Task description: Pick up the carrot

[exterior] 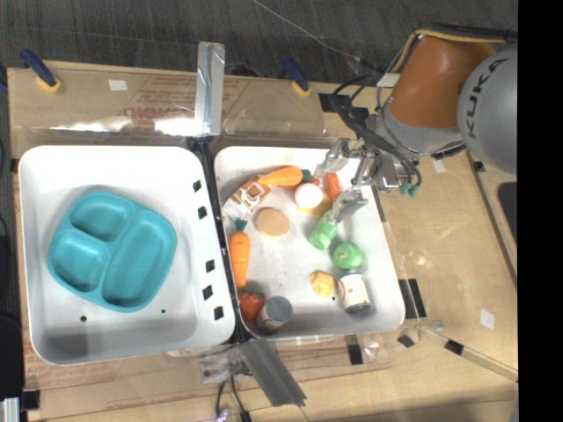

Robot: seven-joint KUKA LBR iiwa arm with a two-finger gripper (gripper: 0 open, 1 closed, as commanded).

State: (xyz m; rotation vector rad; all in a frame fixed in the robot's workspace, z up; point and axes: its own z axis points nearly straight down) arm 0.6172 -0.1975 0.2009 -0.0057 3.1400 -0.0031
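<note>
Hovering over the right bin (pixel 383 236), the gripper (pixel 345 183) has its 2 fingers spread and empty; the carrot (pixel 239 255) lies well left of them and nearer the camera, by the bin's left wall

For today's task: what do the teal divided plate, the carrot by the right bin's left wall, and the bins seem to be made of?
Teal plate: likely moulded plastic, smooth, matte sheen.
Carrot: probably toy plastic, uniform orange, slight gloss.
Bins: seemingly white plastic, rounded corners, soft glare.
</note>
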